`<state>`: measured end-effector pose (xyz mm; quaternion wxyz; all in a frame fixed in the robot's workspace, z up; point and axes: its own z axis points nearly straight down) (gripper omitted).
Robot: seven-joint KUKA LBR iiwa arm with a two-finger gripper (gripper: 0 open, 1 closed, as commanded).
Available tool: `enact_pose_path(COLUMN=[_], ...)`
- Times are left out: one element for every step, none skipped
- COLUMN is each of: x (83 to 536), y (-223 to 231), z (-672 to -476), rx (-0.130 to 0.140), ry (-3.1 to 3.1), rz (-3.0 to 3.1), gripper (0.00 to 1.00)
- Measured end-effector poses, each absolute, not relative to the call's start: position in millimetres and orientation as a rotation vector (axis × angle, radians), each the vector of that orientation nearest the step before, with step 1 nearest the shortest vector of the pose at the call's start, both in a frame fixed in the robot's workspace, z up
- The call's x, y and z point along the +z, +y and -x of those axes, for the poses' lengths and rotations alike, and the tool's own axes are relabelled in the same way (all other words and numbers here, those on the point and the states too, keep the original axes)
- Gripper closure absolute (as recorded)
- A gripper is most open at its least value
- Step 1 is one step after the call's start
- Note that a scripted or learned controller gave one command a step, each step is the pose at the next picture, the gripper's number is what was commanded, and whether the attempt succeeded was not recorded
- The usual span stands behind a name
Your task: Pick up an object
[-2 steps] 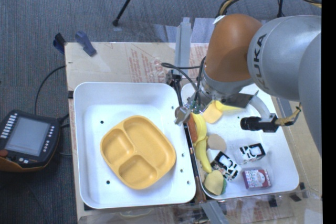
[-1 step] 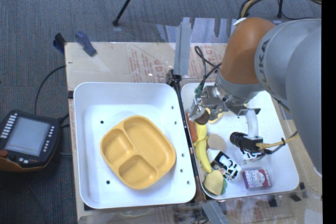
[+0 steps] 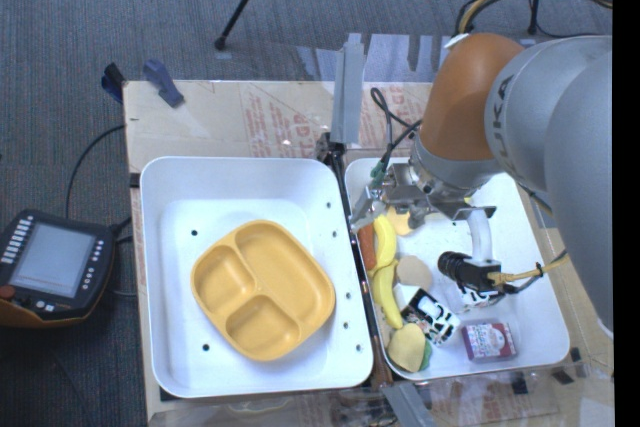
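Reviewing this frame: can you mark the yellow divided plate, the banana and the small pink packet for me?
yellow divided plate point(image 3: 262, 288): camera view, on the ridge between its compartments.
banana point(image 3: 383, 285): camera view, on the middle of its yellow peel.
pink packet point(image 3: 488, 340): camera view, on the centre of its front face.

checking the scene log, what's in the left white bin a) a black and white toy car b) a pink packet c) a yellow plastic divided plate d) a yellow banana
c: the yellow plastic divided plate lies alone in the left white bin, with three compartments showing; the small items sit in the right white bin.
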<state>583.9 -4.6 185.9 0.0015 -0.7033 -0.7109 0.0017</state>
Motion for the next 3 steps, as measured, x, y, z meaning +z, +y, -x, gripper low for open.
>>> enact_pose_path(x=[185.6,102.8,98.7], y=[-32.9,-85.3,-89.6], z=[-550.5,-525.7,-505.5], rx=[0.008,0.006,-0.038], ry=[-1.957,-2.185,-2.257], rz=[2.451,2.249,2.211], gripper=[0.0,0.0,0.0])
